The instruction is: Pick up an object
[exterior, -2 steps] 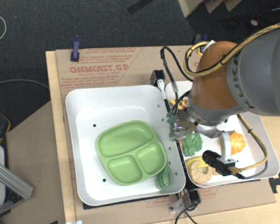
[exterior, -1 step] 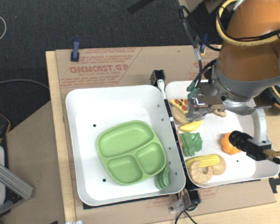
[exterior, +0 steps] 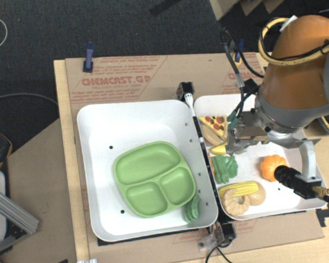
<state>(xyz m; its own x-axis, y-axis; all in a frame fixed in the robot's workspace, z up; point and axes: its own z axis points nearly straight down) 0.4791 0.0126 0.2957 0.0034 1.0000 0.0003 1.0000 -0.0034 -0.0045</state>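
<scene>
Camera view: the grey arm with its orange band [exterior: 295, 74] reaches over the right-hand shallow white plastic bin [exterior: 304, 202], which sits on the brown cardboard-covered surface [exterior: 121, 75].
Left bin: the left-hand shallow white plastic bin [exterior: 97, 133] lies well to the left of the gripper and carries a pale green three-compartment plastic plate [exterior: 154, 178].
Gripper: the gripper [exterior: 237, 144] hangs low at the left side of the right bin; whether it is spread or closed, or has hold of anything, I cannot tell, since the wrist hides it.
Candidates: a small yellow toy piece [exterior: 219, 150] lies just to its left, apparently touching; a pizza-slice toy [exterior: 213, 127] sits just behind it; a green leafy toy [exterior: 225, 167] sits just in front.
Further items: a tan ring-shaped toy with a yellow corn cob across it [exterior: 243, 195] lies further in front; an orange round toy [exterior: 271, 166] is to the right.
Risk, crowding: the objects sit packed together, so a closing grasp could catch two or nudge one aside.
Risk, wall: the yellow piece lies close to the bin's left wall, so it may slide against it rather than seat.
Risk, shape: small rounded toys probably slip out on the lift.
</scene>
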